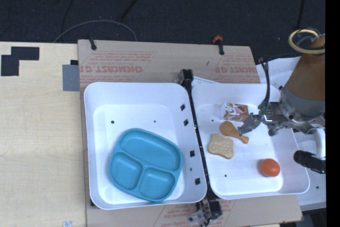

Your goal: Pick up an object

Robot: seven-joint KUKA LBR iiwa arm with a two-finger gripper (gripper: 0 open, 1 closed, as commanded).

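In the right bin (297, 188) lie a tan toy drumstick (232, 131), a beige bread slice (220, 146), a red-orange ball (270, 167) and a small white packet with a red-brown print (235, 111). My gripper (262, 125) hangs low over the right bin's right half, just right of the drumstick's thin end. It is open, and nothing sits between its fingers. The left finger (248, 124) is close to the drumstick's tip; whether it touches I cannot tell.
The left bin (101, 101) holds a blue three-part plate (144, 164). A black divider (192, 130) runs between the bins. The grey arm with its orange band (311, 80) comes in from the right, over the right bin's edge. Cardboard lies under both bins.
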